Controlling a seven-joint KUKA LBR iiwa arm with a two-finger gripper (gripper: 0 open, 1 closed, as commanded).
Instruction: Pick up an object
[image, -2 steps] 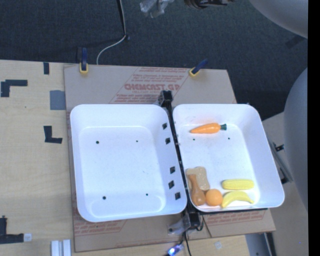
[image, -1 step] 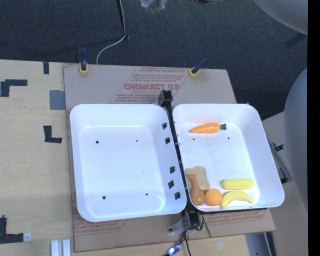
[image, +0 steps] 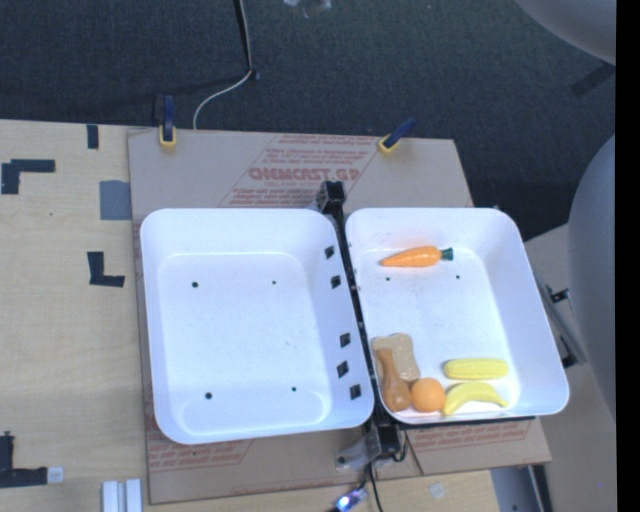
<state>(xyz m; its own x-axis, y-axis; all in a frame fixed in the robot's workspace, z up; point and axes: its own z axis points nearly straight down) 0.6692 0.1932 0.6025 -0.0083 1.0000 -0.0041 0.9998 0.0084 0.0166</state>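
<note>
Dark blue-grey carpet (image: 420, 60) fills the background, with a thin pale cable (image: 226, 88) trailing across it toward the bench. On the light wooden bench (image: 50, 320) lies a brown cardboard sheet (image: 290, 172), held at its far edge by two clamps (image: 166, 128) with blue handles. The two white bins sit on it side by side, their inner rims touching.

The left bin (image: 152, 240) shows a bare white floor. The right bin (image: 520, 245) holds all the objects. A carrot (image: 410, 258) lies on its side near the far wall, its green end pointing right. The rest are bunched along the near wall: a tan and brown piece (image: 396, 365), perhaps a toy bread or bottle, though the view is too soft to be sure; an orange ball (image: 427, 395) touching it on its right; a yellow corn cob (image: 475, 369); and a banana (image: 473, 398) just in front of the cob, beside the ball.

The arm (image: 605, 230) appears as a blurred grey mass along the right edge and in the upper right corner, high above the bench. How its jaws stand cannot be told. Every object lies well apart from the arm, none lifted, all resting on the bin floor.
</note>
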